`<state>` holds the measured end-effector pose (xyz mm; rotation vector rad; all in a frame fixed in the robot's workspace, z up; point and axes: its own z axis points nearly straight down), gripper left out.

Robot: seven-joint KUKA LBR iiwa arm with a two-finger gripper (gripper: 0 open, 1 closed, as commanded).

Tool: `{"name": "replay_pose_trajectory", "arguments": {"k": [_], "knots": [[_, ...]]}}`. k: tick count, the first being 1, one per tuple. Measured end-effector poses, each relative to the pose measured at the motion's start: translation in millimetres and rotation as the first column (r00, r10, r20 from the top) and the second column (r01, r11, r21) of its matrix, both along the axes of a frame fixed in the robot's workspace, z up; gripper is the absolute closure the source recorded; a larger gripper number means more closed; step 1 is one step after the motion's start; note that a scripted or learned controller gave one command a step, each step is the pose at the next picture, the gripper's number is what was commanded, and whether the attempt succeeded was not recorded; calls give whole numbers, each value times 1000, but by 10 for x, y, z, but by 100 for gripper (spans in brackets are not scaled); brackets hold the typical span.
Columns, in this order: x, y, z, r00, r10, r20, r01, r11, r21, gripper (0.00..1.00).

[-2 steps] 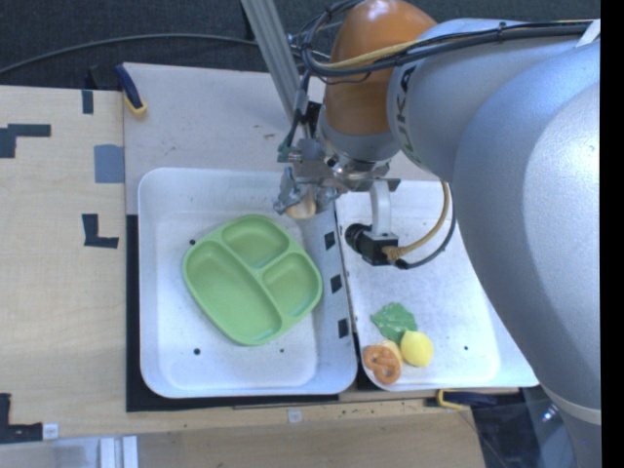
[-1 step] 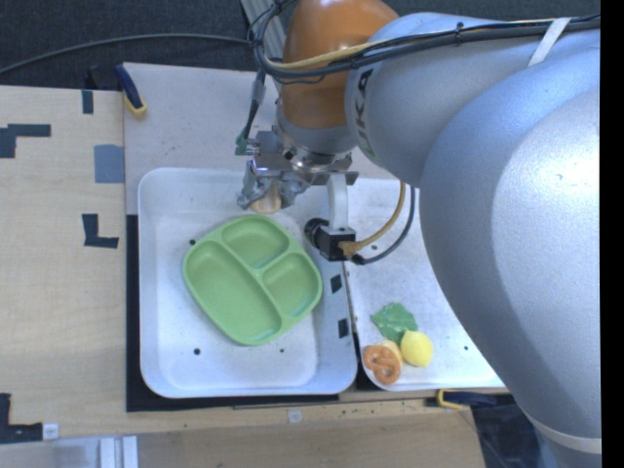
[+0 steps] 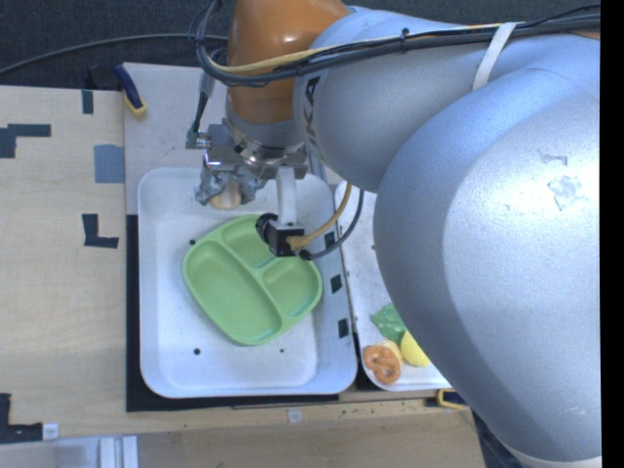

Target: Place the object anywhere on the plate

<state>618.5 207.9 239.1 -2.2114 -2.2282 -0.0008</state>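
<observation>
The arm [image 3: 458, 164] hides most of the right bin [image 3: 366, 261] and its contents.

Bench [image 3: 58, 291]: light wood surface with dark tape marks [image 3: 96, 230].
Backdrop [image 3: 97, 13]: dark fabric-like surface beyond the bench's far edge.
Clamp [image 3: 132, 91]: blue-and-yellow, near that edge.

Plate [image 3: 249, 286]: light green, plain. Bin [image 3: 166, 359]: white. Arm [image 3: 487, 213]: grey with an orange band [image 3: 278, 27]. Bench [image 3: 58, 261]: pale wood with grey marks.
</observation>
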Motion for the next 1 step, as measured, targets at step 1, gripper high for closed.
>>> {"name": "replay_pose_trajectory", "arguments": {"k": [1], "knots": [[4, -41, 0, 1000, -5, -1, 5, 1000, -3, 0]]}}
